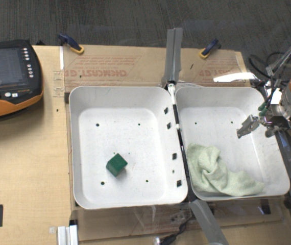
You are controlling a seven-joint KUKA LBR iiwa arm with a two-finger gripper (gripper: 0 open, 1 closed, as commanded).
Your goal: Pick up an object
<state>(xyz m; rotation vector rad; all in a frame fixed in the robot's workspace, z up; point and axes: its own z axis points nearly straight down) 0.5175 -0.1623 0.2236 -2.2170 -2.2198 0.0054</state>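
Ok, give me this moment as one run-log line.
end effector: over right bin, nothing held | cloth: right bin, front | green block: left bin | pick: not done

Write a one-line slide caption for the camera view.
Gripper over right bin above pale cloth; green block in left bin.

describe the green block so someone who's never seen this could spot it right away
Look at the left shallow white plastic bin of the two. Near its front, left of centre, sits a small dark green cube-shaped block. It lies alone there; the pale green crumpled cloth lies in the right bin.
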